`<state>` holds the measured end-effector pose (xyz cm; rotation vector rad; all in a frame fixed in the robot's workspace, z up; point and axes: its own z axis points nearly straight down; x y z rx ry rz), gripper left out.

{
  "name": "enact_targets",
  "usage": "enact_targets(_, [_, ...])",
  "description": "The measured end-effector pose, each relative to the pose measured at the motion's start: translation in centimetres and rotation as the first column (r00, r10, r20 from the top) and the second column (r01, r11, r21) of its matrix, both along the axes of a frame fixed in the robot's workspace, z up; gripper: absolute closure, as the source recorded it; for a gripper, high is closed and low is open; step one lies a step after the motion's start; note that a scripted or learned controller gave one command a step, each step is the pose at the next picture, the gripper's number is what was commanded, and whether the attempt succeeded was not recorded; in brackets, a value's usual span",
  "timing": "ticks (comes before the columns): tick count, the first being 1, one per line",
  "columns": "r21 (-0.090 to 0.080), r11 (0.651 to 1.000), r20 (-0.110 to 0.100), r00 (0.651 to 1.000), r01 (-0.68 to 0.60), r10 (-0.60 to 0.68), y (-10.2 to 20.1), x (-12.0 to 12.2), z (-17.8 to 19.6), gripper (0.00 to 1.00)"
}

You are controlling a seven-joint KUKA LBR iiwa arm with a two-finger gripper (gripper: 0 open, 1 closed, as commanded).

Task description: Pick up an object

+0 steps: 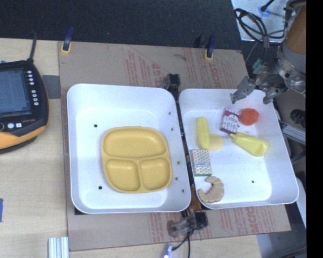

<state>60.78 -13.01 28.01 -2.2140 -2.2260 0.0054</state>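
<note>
Objects: tomato, packet, squash, corn, box, croissant, all lying in the right bin.
Gripper: gripper spread open, empty, hanging over the bin's far edge, near the tomato.
Progress: nothing lifted; descent, closing and raising remain.
Surroundings: yellow tray in left bin; tablet well apart.
Obstacles: packet touches tomato.

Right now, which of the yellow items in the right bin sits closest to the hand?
The yellow squeeze bottle, lying tilted just below the red tomato. The corn cob lies farther left, toward the bin divider, away from the hand.
</note>
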Motion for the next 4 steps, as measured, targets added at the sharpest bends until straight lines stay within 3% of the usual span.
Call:
enact_targets(1, [-0.001,1.0,-0.003,1.0,-0.002,0.002,4.8,-0.2,-8.9,0.0])
enact_targets(2, [-0.002,1.0,0.006,1.0,-0.001,0.001,2.8,0.7,-18.5,0.0])
enact_targets(4, [0.0,1.0,-0.003,1.0,0.001,-0.001,3.5,-1.7,-18.9,0.0])
